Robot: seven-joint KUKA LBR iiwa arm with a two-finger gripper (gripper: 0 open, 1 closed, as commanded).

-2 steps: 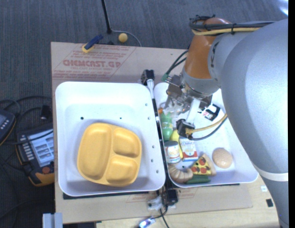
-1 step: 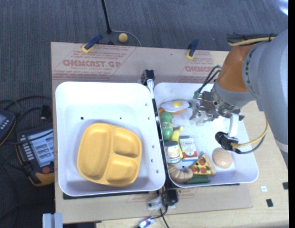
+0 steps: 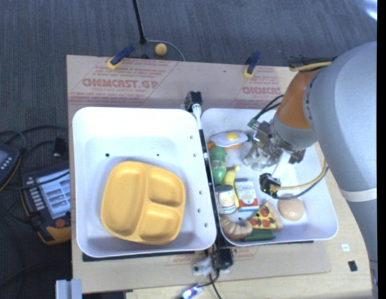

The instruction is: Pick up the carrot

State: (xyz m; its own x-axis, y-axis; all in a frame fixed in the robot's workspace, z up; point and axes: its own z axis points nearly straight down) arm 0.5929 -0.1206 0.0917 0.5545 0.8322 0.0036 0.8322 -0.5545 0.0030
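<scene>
**Pincer low over the crowded bin, carrot off to its side**

From my remote seat I see the arm (image 3: 348, 123) reaching in from the right, with the pincer (image 3: 263, 156) hanging low over the back of the right bin (image 3: 330, 226). From this slanted angle I cannot tell whether the pincer is apart or together, and I see nothing I could call gripped.

The carrot (image 3: 216, 156), as best I can judge, is the orange-red piece with green below it. It lies along the right bin's left wall, beside the fried egg (image 3: 230, 139). It is small in the picture, so I hold that identification loosely. The pincer sits to the carrot's right, near it but apart, closer to the egg than to the target.

The toy food is packed tightly. A can (image 3: 226, 199) and a small carton (image 3: 246, 195) stand just below the carrot, and a pizza slice (image 3: 264, 217) and a bun (image 3: 292, 210) lie further forward. That crowding, plus the wall, leaves little room for a clean approach.

The left bin (image 3: 81, 167) holds a yellow divided tray (image 3: 143, 201), presumably a drop-off spot. Clips (image 3: 121, 56) pin the board to the tabletop so the bins stay put.

My judgement is that the grasp is not yet made and the pincer must shift toward the left wall first.
</scene>
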